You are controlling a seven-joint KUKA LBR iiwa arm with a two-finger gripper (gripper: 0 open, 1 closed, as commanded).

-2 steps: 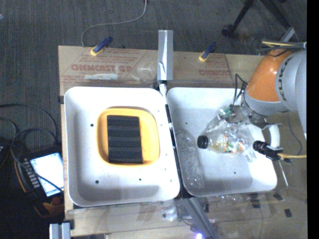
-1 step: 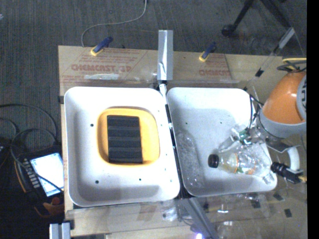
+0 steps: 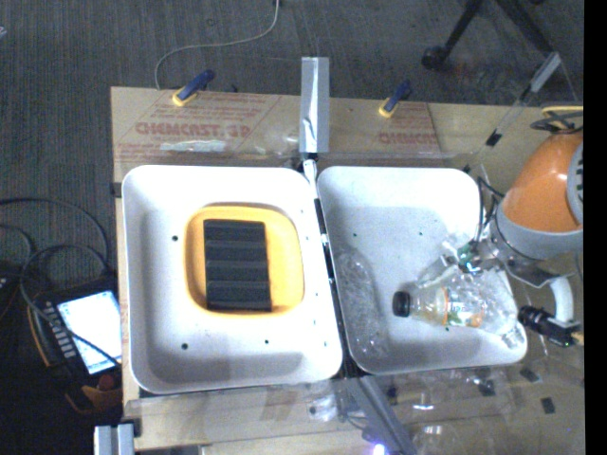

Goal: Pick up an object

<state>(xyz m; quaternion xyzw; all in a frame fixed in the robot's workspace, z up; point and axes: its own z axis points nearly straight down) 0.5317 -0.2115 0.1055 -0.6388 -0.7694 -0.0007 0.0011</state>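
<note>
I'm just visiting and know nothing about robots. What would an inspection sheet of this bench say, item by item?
Surface: wooden bench bearing two shallow white bins side by side, left bin and right bin.
Job's things: yellow rounded tray holding a black ribbed block in the left bin; clear plastic bottle with a dark cap lying on its side in the right bin.
Clutter: two blue-and-yellow clamps on the bench's far edge.
Grippers: the gripper sits over the bottle's upper side; its state is hidden by glare.
Cables: thin wire on the floor; dark cables at left.
Surroundings: grey carpet, lit tablet, chair base.
</note>
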